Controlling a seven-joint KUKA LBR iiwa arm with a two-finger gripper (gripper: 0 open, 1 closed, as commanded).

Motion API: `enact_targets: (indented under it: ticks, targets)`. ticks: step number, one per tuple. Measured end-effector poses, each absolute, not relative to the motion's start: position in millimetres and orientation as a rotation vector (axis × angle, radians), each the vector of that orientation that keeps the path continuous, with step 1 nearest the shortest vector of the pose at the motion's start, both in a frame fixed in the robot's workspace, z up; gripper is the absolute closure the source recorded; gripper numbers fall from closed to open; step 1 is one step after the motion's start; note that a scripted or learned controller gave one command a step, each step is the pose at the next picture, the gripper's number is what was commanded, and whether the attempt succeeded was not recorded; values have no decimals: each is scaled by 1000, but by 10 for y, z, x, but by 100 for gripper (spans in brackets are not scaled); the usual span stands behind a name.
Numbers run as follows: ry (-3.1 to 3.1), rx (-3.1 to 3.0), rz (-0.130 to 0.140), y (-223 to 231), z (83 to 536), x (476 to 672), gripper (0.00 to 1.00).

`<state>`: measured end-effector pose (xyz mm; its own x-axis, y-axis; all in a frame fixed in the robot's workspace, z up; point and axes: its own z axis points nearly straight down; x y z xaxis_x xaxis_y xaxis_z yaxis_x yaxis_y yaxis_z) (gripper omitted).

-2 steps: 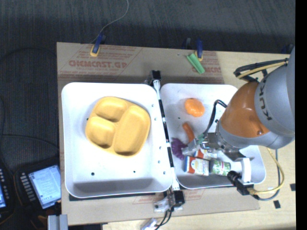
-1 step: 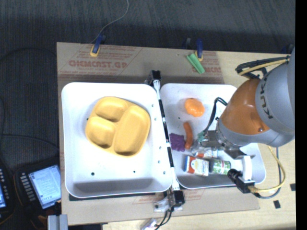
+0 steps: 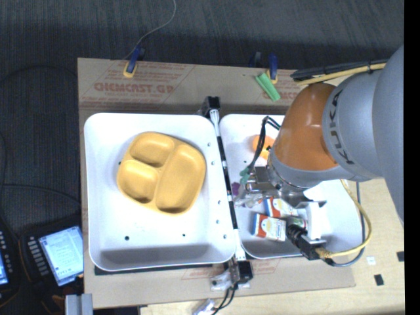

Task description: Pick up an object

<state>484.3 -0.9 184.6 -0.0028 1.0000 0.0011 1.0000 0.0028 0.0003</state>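
1. The worktop (image 3: pixel 98 87) is a brown board lying on dark carpet, with two shallow white bins side by side on it.
2. The arm (image 3: pixel 367 130), grey with an orange band, reaches in from the right and hangs over the right bin (image 3: pixel 354 238), covering most of that bin's floor.
3. The left bin (image 3: pixel 105 228) holds one thing: a yellow three-compartment tray (image 3: pixel 161 170), lying near the middle of the bin floor, well apart from the arm.
4. The hand (image 3: pixel 272 199) sits low in the right bin, near its left wall. Its body and the wrist above it hide the fingertips, so whether it is wide, narrow or holding anything cannot be told.
5. A small orange-and-white carton (image 3: pixel 270 227) lies flat on the right bin floor, just beside the hand on the near side. Contact between the two cannot be judged.
6. An orange object (image 3: pixel 258 143) shows partly at the far side of the right bin, its remainder hidden behind the arm.
7. A green marker-like piece (image 3: pixel 268 86) lies on the worktop beyond the right bin.
8. Two blue clamps (image 3: pixel 134 61) grip the worktop's far edge.
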Motion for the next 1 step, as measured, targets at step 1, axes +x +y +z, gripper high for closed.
enact_targets:
  ticks: [1]
  targets:
    - [-2224,-2224,-1,-197,2868,5425,100]
